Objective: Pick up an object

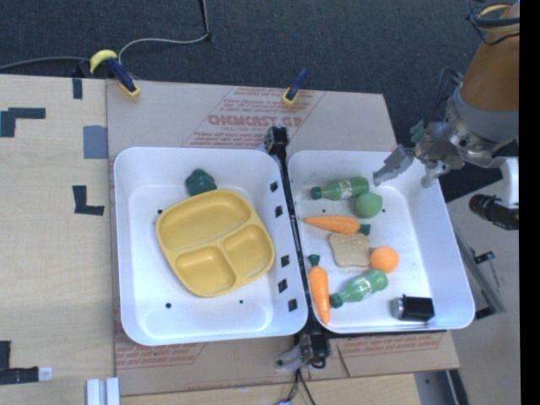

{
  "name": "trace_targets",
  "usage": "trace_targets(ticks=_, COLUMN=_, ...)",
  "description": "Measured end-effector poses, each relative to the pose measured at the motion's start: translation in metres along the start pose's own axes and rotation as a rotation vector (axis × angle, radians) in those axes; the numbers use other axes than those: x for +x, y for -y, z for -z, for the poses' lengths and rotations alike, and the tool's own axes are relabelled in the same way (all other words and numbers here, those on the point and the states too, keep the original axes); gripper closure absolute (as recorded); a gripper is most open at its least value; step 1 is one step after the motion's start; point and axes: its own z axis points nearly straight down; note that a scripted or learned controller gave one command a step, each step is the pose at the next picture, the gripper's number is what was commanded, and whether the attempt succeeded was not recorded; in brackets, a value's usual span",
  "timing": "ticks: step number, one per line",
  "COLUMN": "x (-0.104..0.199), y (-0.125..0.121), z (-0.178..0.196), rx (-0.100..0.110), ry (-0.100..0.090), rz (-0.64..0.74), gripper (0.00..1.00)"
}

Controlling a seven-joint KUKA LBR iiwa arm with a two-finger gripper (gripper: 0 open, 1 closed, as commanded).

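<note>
Within the right bin [439,226], the candidate objects lie loose on the white floor. A green bottle [340,190] lies on its side near the far wall, with a green ball [368,204] touching its cap end. Just nearer, a carrot [332,224] lies crosswise. Below that sits a slice of toast [349,249] with an orange [384,259] just beside it on the right. A second green bottle [360,287] lies tilted near the front, a second carrot [319,294] lies along the divider side, and a small black block [413,308] rests in the front right corner. No label text on the bottles can be read.

The gripper [413,165] hangs over the far right corner of this bin, above and apart from the objects, with nothing seen between its fingers; whether they are open or closed cannot be told.

The left bin [135,251] holds a yellow divided tray [216,241] with three compartments, lying at a slant. A dark green object [200,181] sits touching its far edge.

Both bins rest on a cardboard sheet [245,121] bearing red printed writing, too blurred to read with certainty. Two yellow-and-blue clamps [114,67] grip its far edge.
</note>
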Motion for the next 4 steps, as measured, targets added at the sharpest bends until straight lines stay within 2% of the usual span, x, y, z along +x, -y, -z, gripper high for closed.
trace_targets(ticks=1, x=-0.011, y=-0.041, z=-0.091, rx=0.002, ry=0.000, rz=0.000, gripper=0.00)
trace_targets(ticks=2, x=-0.013, y=-0.054, z=-0.185, rx=-0.004, ry=0.001, rz=0.001, gripper=0.00)
trace_targets(ticks=3, x=-0.013, y=-0.054, z=-0.175, rx=-0.007, ry=0.003, rz=0.002, gripper=1.00)
trace_targets(ticks=4, x=-0.013, y=-0.054, z=-0.175, rx=-0.006, ry=0.003, rz=0.002, gripper=0.00)
